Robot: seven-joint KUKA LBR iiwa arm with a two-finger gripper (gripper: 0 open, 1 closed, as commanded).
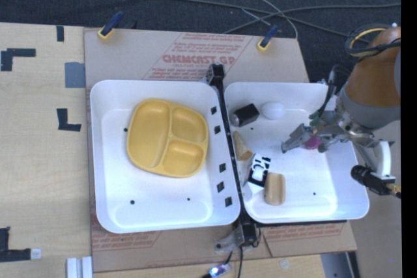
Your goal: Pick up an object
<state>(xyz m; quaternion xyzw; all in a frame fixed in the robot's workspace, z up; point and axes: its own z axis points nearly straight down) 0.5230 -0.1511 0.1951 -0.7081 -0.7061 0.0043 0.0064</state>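
A small pink object (313,140) sits near the right bin's (339,205) right edge, and the gripper (307,139) is down around it, though I cannot tell whether it is grasped. The step looks like the grasp itself. Next comes a lift, clear of the white ball (273,110) and black block (245,115) at the back edge.

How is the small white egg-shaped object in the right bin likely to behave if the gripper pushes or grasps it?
The small white egg-shaped object looks smooth and rounded, so it would probably roll away under a push. Its curved sides may slip out between two fingers. It lies beside the black cylinder-like object, which might block its rolling toward the divider. Its weight cannot be judged.
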